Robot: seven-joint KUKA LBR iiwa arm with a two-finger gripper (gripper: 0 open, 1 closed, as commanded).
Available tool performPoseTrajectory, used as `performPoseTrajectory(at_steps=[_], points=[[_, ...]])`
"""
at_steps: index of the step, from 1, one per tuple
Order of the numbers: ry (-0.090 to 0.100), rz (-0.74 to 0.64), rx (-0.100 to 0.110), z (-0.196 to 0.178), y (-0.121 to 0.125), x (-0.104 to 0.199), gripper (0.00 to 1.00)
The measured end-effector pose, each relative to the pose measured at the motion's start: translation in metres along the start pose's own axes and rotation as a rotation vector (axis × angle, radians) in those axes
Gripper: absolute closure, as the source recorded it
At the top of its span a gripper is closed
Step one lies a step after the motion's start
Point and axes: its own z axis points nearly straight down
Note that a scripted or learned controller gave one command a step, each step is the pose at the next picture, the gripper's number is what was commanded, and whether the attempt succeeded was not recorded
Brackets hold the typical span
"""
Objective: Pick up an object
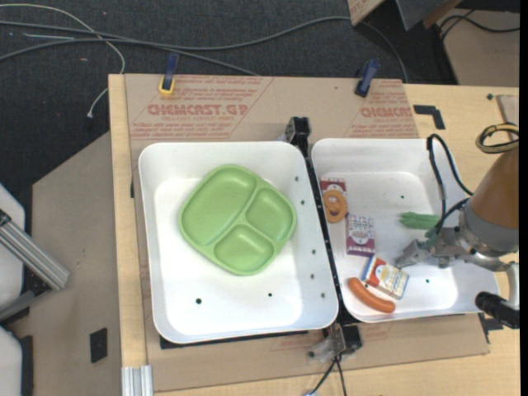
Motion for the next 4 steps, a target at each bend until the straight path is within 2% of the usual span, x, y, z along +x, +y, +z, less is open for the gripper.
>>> performPoseTrajectory(at_steps=[1,3,4], points=[[-0.002,0.001,-0.006,-0.014,0.001,-0.001,1.0],[-0.006,-0.002,-0.011,-0.127,0.009,-0.003,1.0],[-0.002,-0.007,-0.008,-0.14,0.012,0.051,1.0]])
